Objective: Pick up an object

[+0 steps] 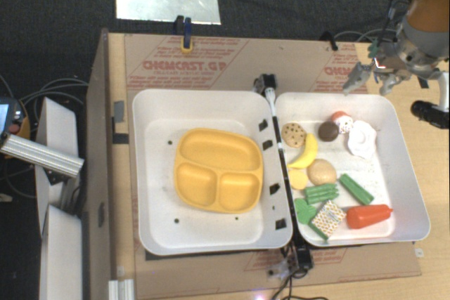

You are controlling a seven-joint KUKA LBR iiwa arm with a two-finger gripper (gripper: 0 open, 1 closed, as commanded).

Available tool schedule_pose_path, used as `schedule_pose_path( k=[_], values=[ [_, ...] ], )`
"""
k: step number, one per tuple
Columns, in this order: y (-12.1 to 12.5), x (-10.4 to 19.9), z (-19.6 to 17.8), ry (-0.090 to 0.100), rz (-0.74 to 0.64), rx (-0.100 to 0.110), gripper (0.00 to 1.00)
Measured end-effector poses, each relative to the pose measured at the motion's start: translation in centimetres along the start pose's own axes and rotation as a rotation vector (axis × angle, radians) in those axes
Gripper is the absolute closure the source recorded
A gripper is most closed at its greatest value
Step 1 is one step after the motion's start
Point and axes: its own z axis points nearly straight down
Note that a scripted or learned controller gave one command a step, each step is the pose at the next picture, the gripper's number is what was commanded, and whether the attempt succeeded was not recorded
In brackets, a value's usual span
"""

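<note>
Gripper (370, 77) open above the right bin's (406, 172) far edge, holding nothing

Its two fingers (356, 79) are spread wide over bare board just beyond that bin's back rim; the arm is cut off at the frame's right. Toy food crowds the bin: banana (305, 150), cookie (292, 133), carrot (367, 215); the yellow tray (216, 171) lies left of it

Toys (330, 179) crowd the right bin (406, 172); its far-right floor lies bare.
</note>
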Motion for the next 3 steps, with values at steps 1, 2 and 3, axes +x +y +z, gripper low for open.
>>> schedule_pose_path(
  k=[1, 2, 3],
  values=[
    [0.9, -1.2, 7.6, 0.0, 0.002, 0.003, 0.0],
    [0.9, -0.7, 16.0, 0.001, -0.002, 0.004, 0.0],
    [1.1, -0.7, 14.5, 0.0, -0.004, -0.004, 1.0]
  ],
)
